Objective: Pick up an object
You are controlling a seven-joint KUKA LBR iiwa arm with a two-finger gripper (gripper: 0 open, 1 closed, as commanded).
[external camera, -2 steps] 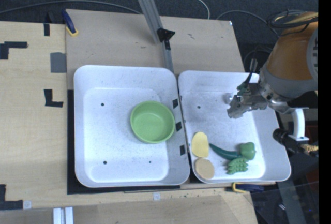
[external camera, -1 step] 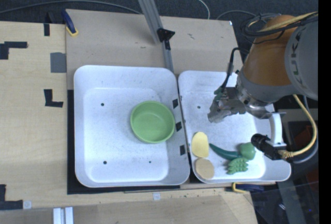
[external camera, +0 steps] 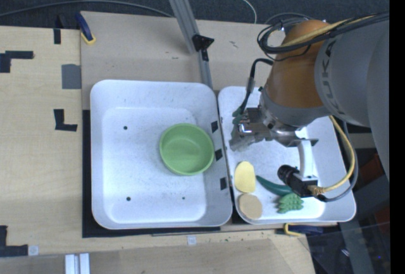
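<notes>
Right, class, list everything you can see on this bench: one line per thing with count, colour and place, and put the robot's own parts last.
bins: two, white, side by side on the bench
bowl: one, green, in the left bin, right of its middle
yellow toy: one, yellow, rounded, near the front left of the right bin
tan disc: one, tan, front left corner of the right bin
green leafy toy: one, green, front of the right bin
clip: one, blue and yellow, at the bench's far left edge
arm: one, grey with an orange band, over the right bin
gripper: one, metal, at the left side of the right bin
</notes>
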